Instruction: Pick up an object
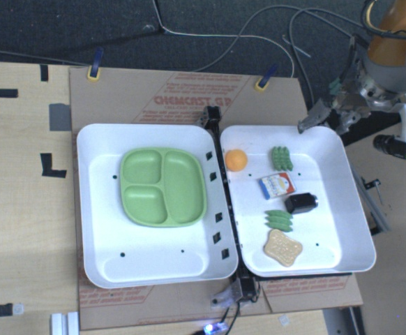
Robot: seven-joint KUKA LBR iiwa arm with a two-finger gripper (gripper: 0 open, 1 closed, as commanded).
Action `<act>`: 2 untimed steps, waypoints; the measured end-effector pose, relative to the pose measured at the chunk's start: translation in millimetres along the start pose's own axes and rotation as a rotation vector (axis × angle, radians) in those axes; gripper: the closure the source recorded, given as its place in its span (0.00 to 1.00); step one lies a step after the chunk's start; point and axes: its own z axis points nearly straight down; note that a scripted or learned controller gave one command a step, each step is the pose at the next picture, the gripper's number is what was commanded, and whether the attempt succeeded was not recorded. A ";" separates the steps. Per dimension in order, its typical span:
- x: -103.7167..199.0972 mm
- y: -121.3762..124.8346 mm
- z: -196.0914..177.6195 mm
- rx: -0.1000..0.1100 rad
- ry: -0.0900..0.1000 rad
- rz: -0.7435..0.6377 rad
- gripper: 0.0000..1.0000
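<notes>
Claw (319, 119) above right bin (353, 208)

A pale wooden bench (21, 208) fills the view from nine to six o'clock, marked with black tape pieces (49, 166). A brown cardboard sheet (189, 96) lies on it, clamped at twelve o'clock. Beyond, dark carpet (63, 12) carries loose cables (259, 26).

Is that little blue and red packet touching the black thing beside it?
Apart. The camera view shows a thin strip of white bin floor between the packet and the black object.
</notes>
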 end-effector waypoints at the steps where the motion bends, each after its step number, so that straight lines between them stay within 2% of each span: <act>1: 1.0 2.1 -9.7 -0.013 -0.003 -0.004 0.00; 2: -1.0 4.1 32.4 -0.012 -0.004 -0.004 0.00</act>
